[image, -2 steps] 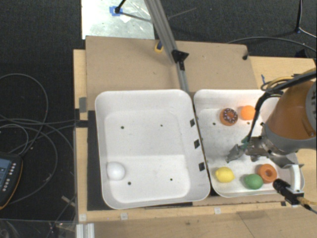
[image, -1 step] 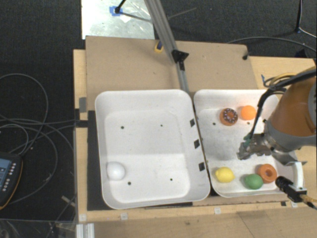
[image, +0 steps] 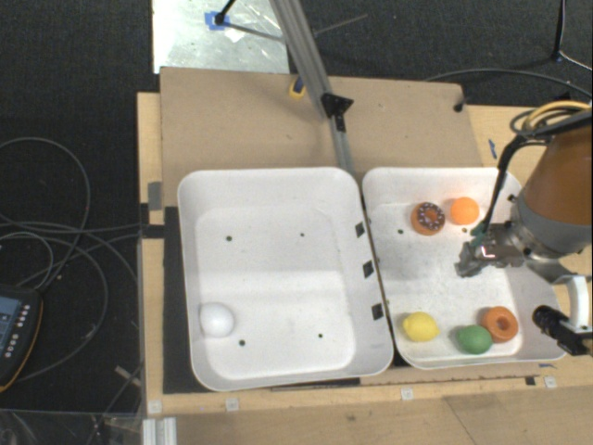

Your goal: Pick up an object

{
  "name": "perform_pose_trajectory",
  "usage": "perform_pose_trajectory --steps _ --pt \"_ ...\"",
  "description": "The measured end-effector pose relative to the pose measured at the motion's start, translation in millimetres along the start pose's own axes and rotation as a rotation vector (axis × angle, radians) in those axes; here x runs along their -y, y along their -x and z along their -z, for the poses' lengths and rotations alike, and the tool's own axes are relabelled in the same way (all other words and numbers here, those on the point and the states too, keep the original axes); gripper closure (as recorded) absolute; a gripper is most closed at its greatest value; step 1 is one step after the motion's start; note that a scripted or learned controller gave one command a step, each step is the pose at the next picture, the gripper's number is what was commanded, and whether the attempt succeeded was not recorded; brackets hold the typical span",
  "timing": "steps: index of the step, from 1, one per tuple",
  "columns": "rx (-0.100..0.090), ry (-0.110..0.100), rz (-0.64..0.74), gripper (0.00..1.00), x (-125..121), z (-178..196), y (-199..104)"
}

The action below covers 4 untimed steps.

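Claw (image: 466,263) poised over right bin (image: 398,248), jaw state impossible to tell.

Up-left of claw: sprinkled donut (image: 428,218) touching orange ball (image: 462,211). Below claw, near bin's front edge: yellow lemon (image: 420,327), green ball (image: 473,339), orange ring (image: 501,324). Far left, in left bin (image: 269,188): white ball (image: 217,320).
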<state>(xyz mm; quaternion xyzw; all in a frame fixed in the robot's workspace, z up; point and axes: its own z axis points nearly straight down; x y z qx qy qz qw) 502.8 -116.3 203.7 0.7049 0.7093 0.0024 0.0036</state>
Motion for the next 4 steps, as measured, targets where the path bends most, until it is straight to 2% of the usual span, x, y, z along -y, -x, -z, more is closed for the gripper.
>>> perform_pose_trajectory --steps 1,2,3,4 --pt "-0.001 -0.005 -0.001 1.00 -1 8 0" --pt "-0.004 -0.006 0.005 1.00 -19 9 -54" --pt "-0.005 -0.008 0.005 1.00 -21 5 -114" --pt "-0.004 -0.006 0.003 1.00 -31 9 -158"
